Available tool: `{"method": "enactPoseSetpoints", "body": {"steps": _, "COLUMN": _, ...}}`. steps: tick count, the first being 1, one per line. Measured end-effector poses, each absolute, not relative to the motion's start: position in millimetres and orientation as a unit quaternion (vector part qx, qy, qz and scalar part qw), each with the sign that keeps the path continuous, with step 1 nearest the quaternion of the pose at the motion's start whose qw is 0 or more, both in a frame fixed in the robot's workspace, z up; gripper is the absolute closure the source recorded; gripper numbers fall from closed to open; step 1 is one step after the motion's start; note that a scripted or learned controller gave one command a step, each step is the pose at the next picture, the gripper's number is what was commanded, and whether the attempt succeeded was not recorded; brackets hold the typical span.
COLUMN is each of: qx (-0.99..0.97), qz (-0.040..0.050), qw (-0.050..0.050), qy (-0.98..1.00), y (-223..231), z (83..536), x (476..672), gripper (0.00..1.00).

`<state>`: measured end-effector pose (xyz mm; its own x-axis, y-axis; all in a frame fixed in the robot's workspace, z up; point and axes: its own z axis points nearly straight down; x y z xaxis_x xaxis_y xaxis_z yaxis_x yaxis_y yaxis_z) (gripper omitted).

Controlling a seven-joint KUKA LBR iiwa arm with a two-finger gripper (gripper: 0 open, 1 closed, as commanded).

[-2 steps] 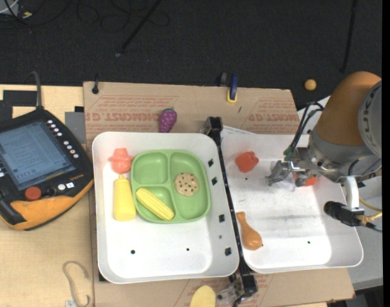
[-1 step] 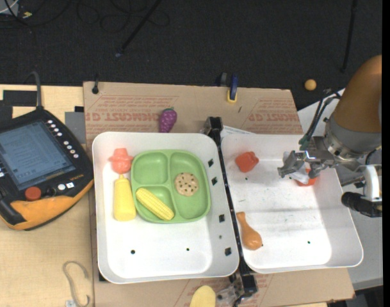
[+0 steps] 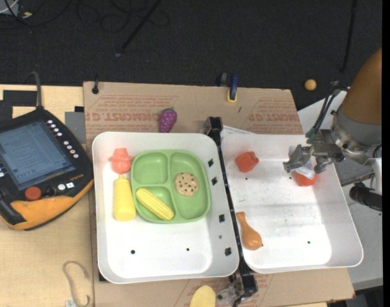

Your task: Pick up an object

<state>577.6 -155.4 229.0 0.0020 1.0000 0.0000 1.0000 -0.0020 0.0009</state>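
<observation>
My gripper (image 3: 304, 165) hangs over the right bin (image 3: 291, 251) near its right wall, below the grey wrist and orange band. It looks open, with its two dark fingers spread apart. A small red-orange object (image 3: 305, 179) lies on the bin floor just under the fingertips, partly covered by them, and I cannot see it held. A red pepper-like toy (image 3: 246, 162) sits at the bin's upper left. An orange drumstick (image 3: 249, 232) lies at the lower left.
The left bin (image 3: 156, 254) holds a green divided plate (image 3: 157, 169) with a cookie (image 3: 186, 184) and a corn cob (image 3: 155, 203), plus a yellow bottle (image 3: 123, 198) and a pink toy (image 3: 120, 160). A teach pendant (image 3: 34, 165) lies at far left.
</observation>
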Motion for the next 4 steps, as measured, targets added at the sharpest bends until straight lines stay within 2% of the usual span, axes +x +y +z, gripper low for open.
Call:
{"method": "enactPoseSetpoints", "body": {"steps": 3, "qx": 0.706, "qz": -0.0002, "qw": -0.002, "qy": 0.709, "y": 17, "z": 228, "x": 578.5, "gripper": 1.00}}
{"method": "enactPoseSetpoints", "body": {"steps": 4, "qx": 0.706, "qz": -0.0013, "qw": -0.002, "qy": 0.708, "y": 62, "z": 216, "x": 566.8, "gripper": 1.00}}
